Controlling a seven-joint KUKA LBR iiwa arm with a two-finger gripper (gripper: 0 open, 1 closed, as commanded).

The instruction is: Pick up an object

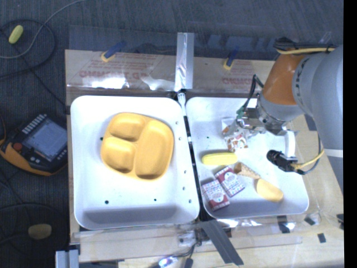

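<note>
The right bin (290, 205) holds a yellow banana (218, 158), two red packets (222, 186), a cone-shaped piece with a yellow end (261, 183) and a small red-and-white wrapper (237, 142). Another crumpled wrapper (227, 127) lies just above it. My gripper (245, 121) hangs low over the bin's upper middle, right beside these wrappers. The grey arm with its orange band (281, 82) comes in from the upper right.
A large yellow divided plate (136, 145) lies upside down in the left bin (89, 205). A metal divider (185, 66) stands between the bins at the back. A black cable and connector (279, 159) hang near the right bin's right side.
</note>
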